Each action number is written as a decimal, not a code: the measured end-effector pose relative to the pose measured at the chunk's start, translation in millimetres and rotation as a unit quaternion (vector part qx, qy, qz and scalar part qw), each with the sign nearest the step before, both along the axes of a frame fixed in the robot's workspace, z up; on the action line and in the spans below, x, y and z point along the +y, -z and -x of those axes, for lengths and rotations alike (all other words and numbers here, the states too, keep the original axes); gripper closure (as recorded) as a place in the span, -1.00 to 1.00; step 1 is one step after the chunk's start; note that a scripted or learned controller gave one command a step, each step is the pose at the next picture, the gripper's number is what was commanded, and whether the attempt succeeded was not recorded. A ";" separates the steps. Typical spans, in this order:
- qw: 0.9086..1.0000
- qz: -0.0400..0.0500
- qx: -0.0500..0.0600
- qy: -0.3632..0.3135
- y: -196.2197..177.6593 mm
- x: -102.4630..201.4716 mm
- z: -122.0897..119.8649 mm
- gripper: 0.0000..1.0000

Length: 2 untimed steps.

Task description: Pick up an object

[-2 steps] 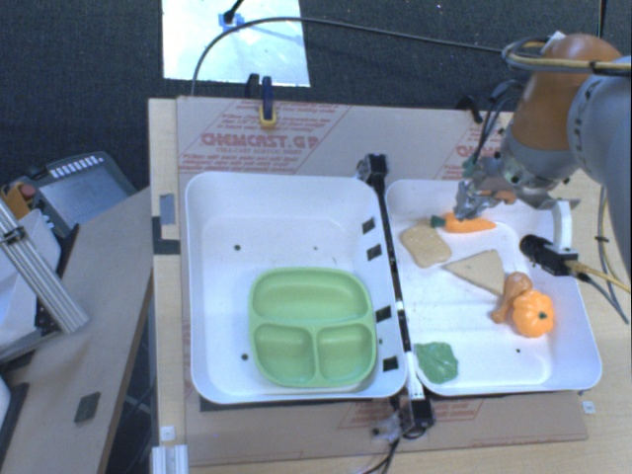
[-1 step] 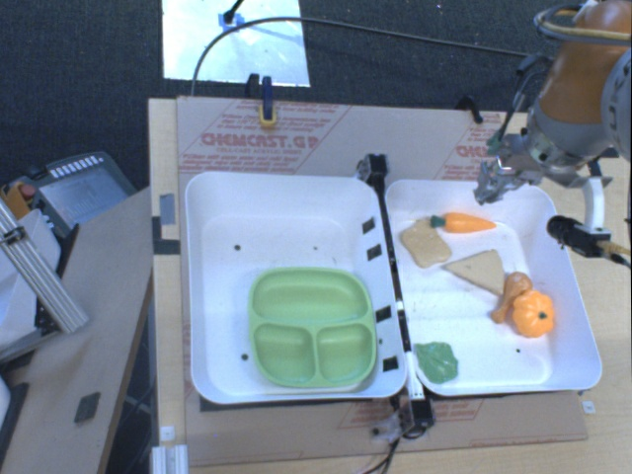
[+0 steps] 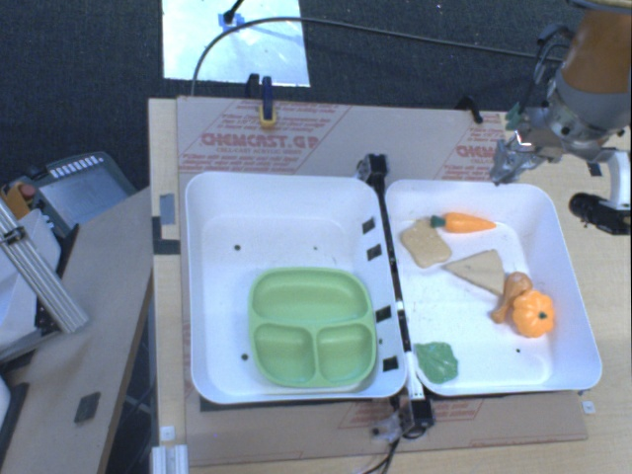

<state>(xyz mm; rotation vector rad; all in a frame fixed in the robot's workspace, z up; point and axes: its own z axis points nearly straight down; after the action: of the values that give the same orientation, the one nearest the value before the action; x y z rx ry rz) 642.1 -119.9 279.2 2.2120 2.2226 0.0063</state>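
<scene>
The right bin [image 3: 568, 265] holds a carrot [image 3: 464, 222], a beige cracker [image 3: 426, 243], a tan wedge of bread [image 3: 477, 270], an orange pumpkin [image 3: 533, 313] with a brown-orange piece [image 3: 512, 289] against it, and a green leafy item [image 3: 435, 361] at the front left corner. My gripper [image 3: 510, 162] hangs over the back rim of that bin, up and to the right of the carrot, touching none of the items. The arm's orange band [image 3: 597, 52] rises above it at the top right.
A green three-part plate [image 3: 314, 326] lies in the left bin [image 3: 202, 265]. A yellow and blue clamp [image 3: 267, 102] sits behind the bins. A grey device [image 3: 84, 191] and a metal bar [image 3: 39, 270] lie on the left table.
</scene>
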 end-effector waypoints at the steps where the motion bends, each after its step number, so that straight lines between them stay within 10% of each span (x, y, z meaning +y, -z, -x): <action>1: 1.000 -0.001 0.003 -0.001 -2.4 47.6 20.3 1.00; 2: 1.000 -0.001 0.004 -0.001 15.4 92.6 38.0 1.00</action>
<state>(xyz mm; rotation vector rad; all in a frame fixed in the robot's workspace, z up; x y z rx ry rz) 604.0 -27.3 263.8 2.2137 2.2309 0.0004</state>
